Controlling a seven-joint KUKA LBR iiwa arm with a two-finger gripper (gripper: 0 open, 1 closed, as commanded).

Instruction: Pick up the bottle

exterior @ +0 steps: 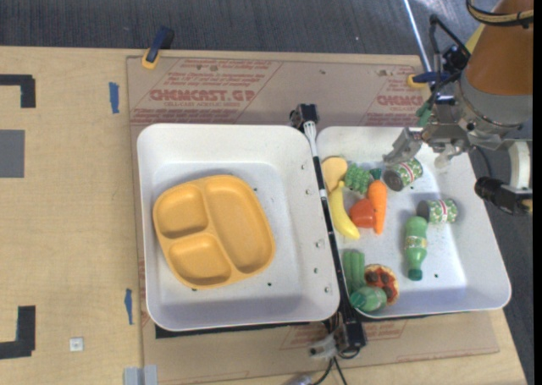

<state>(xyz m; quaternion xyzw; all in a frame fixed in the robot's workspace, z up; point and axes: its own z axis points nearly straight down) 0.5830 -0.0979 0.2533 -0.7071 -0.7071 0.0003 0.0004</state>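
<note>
The bottle (415, 246), green with a pale label band, lies on the floor of the right bin (474, 277), its cap toward the near edge, with bare white floor around it on most sides. Just beyond it, toward the far right, rests a small can (442, 211), apart from the bottle. To its left lie a carrot (375, 204), a banana (340, 210), a bunch of green grapes (356, 178) and, nearer the front rim, a green pepper and other toy food (369, 283). The gripper (405, 163) hangs over the far part of the same bin, and a second can (403, 173) sits right at its tip; whether that can is clamped or merely beneath it I cannot tell, nor how the tool is set. The left bin (169, 155) holds a yellow divided plate (213, 228). I judge the task to be at the approach step: the bottle is untouched and the tool stands well apart from it. The next move calls for travel toward the near side of the bin, alignment across the bottle's narrow width, and a descent clear of the small can.
</note>
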